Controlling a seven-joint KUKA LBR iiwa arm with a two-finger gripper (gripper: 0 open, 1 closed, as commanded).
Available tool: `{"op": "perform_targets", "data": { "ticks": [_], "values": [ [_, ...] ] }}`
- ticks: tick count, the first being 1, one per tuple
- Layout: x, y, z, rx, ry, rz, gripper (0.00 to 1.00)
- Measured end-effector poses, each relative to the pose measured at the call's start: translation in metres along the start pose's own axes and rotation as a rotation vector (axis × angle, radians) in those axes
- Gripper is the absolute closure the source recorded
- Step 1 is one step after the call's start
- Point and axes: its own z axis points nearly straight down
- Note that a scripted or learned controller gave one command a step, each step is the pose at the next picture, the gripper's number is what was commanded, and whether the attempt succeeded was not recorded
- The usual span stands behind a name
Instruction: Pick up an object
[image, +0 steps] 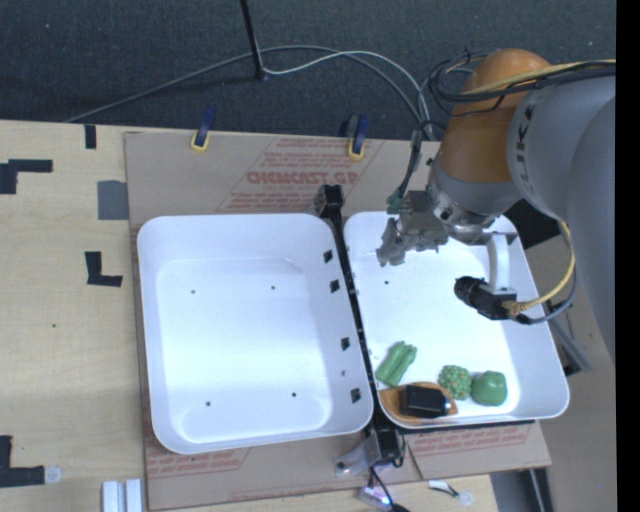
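In the right bin (520, 345) several small objects lie along the near edge: a green ridged vegetable (397, 362), a knobbly green broccoli-like piece (455, 379), a smooth green pepper-like piece (489, 388) and a black block (425, 402) resting on an orange plate (404, 405). My gripper (397, 247) hangs over the far left part of that bin, well away from these objects, close to the divider between the bins. Nothing shows between its fingers.
The left bin (240, 330) stands beside the right one on a cardboard sheet. A black divider with clips (342, 300) runs between the bins. The grey arm with its orange band (490, 110) fills the upper right, with cables trailing above.
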Motion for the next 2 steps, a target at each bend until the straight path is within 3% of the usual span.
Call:
{"op": "perform_targets", "data": {
  "ticks": [2],
  "values": [
    [0.097,0.036,0.016,-0.001,0.0,0.0,1.0]
  ]
}}
